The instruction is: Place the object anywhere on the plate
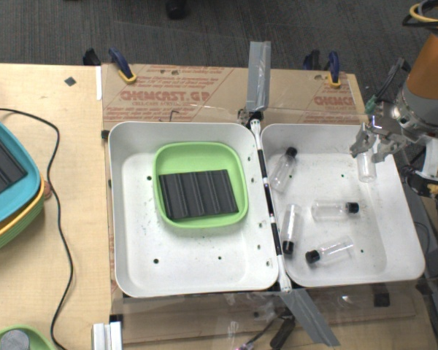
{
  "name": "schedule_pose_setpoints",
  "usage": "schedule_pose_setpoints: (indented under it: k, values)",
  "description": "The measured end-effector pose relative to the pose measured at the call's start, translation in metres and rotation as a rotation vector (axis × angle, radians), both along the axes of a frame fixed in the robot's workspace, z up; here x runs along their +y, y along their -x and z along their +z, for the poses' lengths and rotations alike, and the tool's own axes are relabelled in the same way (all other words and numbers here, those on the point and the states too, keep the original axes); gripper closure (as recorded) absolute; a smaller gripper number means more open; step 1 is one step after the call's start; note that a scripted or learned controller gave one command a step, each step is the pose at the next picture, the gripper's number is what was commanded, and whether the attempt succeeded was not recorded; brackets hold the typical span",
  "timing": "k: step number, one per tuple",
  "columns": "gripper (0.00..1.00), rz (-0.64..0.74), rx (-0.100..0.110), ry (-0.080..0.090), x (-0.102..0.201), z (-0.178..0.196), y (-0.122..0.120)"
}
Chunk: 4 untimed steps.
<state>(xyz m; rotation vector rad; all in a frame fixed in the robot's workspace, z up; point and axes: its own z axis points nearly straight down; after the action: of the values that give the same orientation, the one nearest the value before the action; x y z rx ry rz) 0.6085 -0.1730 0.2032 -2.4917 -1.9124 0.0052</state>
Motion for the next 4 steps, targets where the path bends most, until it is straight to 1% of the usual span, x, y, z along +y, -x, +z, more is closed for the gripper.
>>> schedule_pose_setpoints:
  k: [1,2,3,4]
  values:
    - [0.0,0.0,-0.001,0.0,0.0,0.0,0.0]
    - [0.0,-0.093,-0.001,0.0,0.001,0.055,0.021]
    - [0.0,-0.232,0.0,0.001,-0.039,0.068,0.027]
    - [0.0,-0.41,0.0,0.001,-0.037,0.083,0.045]
